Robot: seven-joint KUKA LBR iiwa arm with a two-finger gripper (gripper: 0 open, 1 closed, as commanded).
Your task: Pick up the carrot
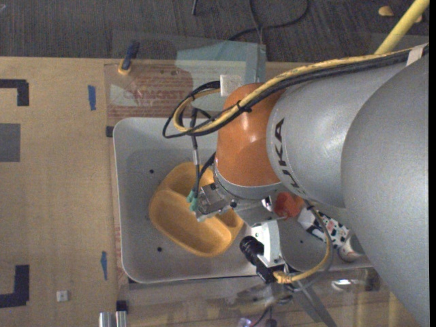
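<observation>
One orange-red carrot point(289, 205) mostly hidden beneath the arm point(354, 135), end effector point(204, 206) grip state unclear

Grey arm point(354, 148) with orange band point(245, 142) reaches over white bin point(133, 182) — yellow bowl point(187, 223) beneath wrist; orange-red object point(291, 206), half hidden, just beside arm.

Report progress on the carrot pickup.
Done: the arm has reached over the white bin and hangs above the yellow bowl. In hand: nothing visibly held. An orange object, possibly the carrot, peeks out beside the wrist. Left: the grasp and lift.
</observation>
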